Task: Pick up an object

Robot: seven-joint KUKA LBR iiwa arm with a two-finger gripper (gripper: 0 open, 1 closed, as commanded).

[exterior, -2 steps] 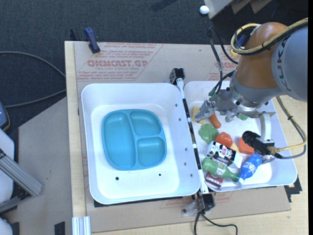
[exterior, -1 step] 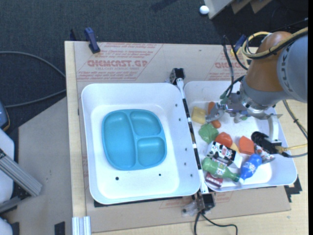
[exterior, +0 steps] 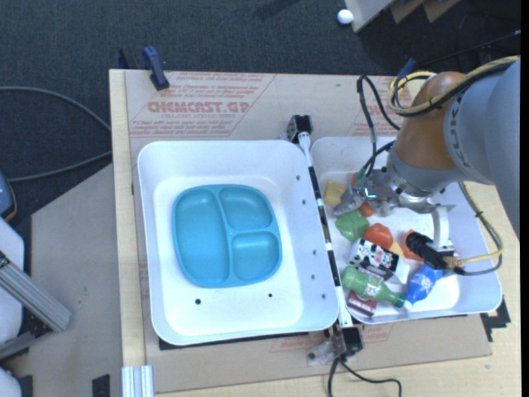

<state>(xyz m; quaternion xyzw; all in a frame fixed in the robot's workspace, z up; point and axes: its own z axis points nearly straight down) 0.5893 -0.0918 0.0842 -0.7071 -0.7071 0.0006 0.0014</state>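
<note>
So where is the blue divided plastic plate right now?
The blue divided plastic plate lies flat in the left white bin, apart from the cluttered right white bin.

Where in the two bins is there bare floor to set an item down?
Left bin: a bare white margin all round the blue divided plate, widest along its near edge. Right bin: crowded with small objects beneath the gripper; only its far-right strip is bare.

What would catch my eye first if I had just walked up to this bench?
Probably the turquoise divided plate, lying alone in the left bin. Next, the grey arm with its orange band, reaching from the right down over a colourful jumble of small objects in the right bin.
</note>
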